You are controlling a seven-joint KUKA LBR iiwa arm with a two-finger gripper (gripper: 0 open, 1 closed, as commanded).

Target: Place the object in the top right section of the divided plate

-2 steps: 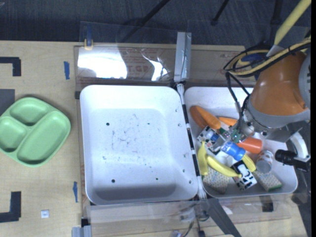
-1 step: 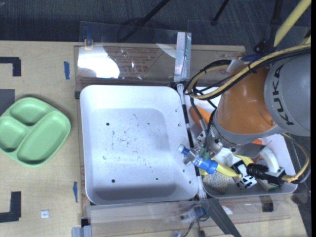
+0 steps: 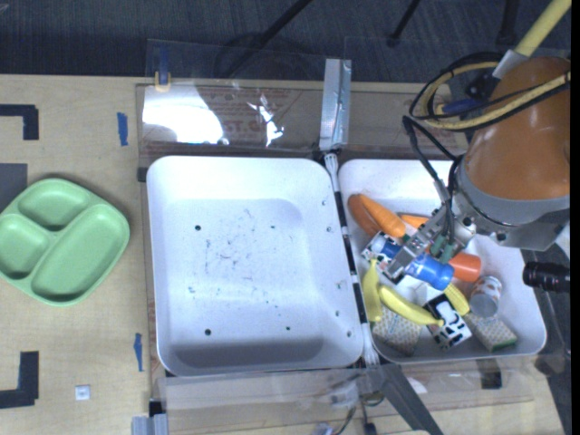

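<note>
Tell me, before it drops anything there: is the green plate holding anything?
Empty. All three sections of the green plate show bare green.

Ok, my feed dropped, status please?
Gripper down in right bin clutter. Green divided plate sits far left on bench. Left bin lies between.

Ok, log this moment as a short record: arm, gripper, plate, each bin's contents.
arm: reaches in from the right, over the right bin
gripper: down among the items in the right bin; hold unclear
divided plate: green, on the bench left of the left bin, nothing in its sections
left bin: white, scuffed floor
right bin contents: carrot, banana, blue-and-white item, other small items
</note>
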